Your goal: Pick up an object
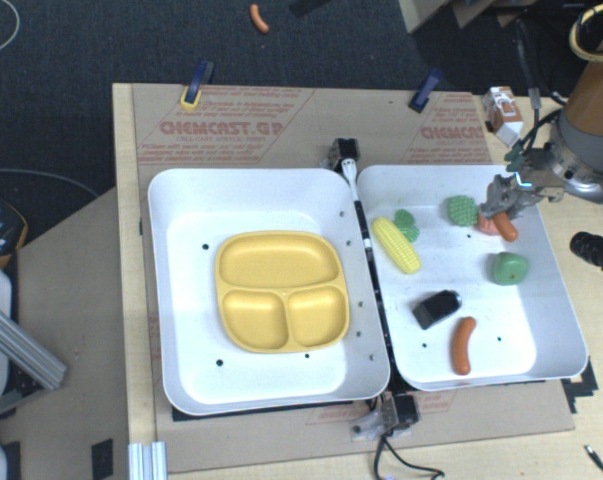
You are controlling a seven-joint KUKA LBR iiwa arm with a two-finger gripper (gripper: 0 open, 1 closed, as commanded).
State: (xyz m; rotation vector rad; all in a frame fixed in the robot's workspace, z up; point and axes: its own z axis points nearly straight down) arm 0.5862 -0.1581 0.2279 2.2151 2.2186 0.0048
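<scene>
The right bin (551,353) holds several toy foods. A yellow corn cob (396,245) lies by its left wall, with a small green broccoli piece (407,224) beside it. A knobbly green item (462,210) sits near the back. My gripper (499,206) hangs at the bin's back right, directly over a small orange-red piece (502,229) and touching or nearly touching it. A green rounded item (509,267), a black block (436,308) and an orange-red sausage (463,345) lie further forward.
The left bin (181,218) holds a yellow three-compartment plate (281,290). A black clamp (345,154) sits at the back between the bins. The arm's wrist (581,158) and cables overhang the right bin's back right corner.
</scene>
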